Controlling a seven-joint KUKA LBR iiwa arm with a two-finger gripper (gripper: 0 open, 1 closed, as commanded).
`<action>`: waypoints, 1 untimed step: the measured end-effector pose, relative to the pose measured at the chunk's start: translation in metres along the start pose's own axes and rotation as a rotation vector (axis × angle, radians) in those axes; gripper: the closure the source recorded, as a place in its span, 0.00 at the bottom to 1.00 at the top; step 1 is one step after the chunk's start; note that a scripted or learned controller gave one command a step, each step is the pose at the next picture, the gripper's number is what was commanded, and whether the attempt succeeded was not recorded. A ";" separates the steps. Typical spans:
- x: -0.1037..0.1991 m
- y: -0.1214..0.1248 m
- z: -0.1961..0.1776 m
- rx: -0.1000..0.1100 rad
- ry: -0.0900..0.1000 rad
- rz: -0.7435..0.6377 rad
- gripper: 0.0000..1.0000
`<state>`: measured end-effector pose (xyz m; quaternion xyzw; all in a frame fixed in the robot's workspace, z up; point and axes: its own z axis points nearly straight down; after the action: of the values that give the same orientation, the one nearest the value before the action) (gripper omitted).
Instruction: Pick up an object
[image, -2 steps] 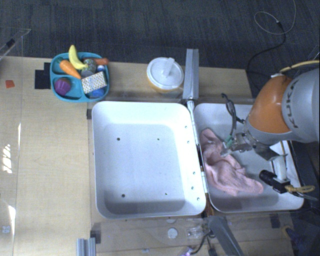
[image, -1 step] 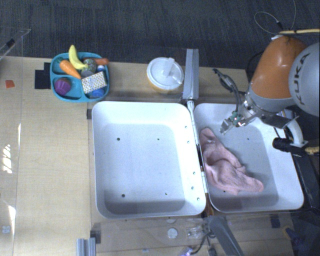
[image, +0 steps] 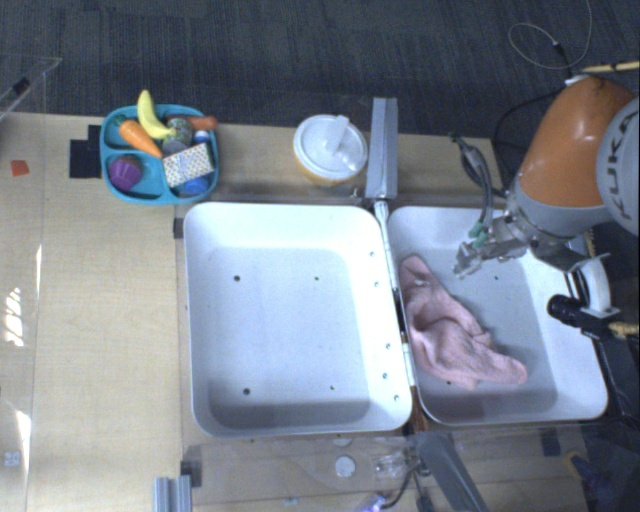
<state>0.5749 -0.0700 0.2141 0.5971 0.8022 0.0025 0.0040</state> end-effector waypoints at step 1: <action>0.000 0.000 0.000 0.000 0.000 0.000 0.00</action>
<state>0.5749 -0.0700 0.2141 0.5971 0.8022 0.0024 0.0041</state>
